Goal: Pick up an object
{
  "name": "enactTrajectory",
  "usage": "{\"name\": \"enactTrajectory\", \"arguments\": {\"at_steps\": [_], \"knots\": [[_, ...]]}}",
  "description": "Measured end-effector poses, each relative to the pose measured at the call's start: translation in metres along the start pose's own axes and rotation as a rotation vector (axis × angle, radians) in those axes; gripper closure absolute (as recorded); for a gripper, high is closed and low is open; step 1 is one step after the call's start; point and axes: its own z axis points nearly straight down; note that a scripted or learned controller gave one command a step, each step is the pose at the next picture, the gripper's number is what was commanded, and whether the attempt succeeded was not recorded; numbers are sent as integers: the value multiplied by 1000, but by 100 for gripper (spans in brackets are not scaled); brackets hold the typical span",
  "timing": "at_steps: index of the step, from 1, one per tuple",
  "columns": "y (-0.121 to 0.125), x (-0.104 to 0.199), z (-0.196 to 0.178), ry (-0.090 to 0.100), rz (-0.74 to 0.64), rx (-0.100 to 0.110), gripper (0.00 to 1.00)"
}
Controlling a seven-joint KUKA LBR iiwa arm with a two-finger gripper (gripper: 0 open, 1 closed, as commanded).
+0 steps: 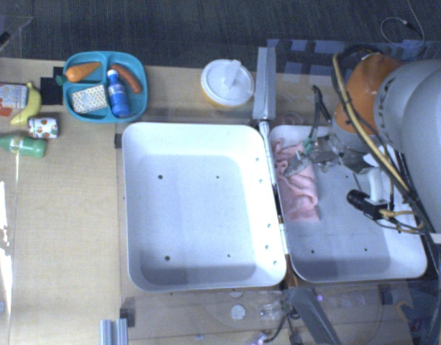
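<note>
So the gripper [301, 162] sits low over the upper left part of the right bin [364, 261], right at the top of a crumpled pink cloth [298, 185] lying along that bin's left wall. Can't tell how the pincer stands. Left bin [198, 264] is mid-frame. Upper left: a blue divided tray [137, 95] of toy food, with a yellow-lidded cup [227, 83] further right.
</note>
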Motion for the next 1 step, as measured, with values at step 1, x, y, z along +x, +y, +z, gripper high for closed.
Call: {"name": "enactTrajectory", "arguments": {"at_steps": [1], "knots": [[-34, -3, -1, 2, -66, -3, 0]]}}
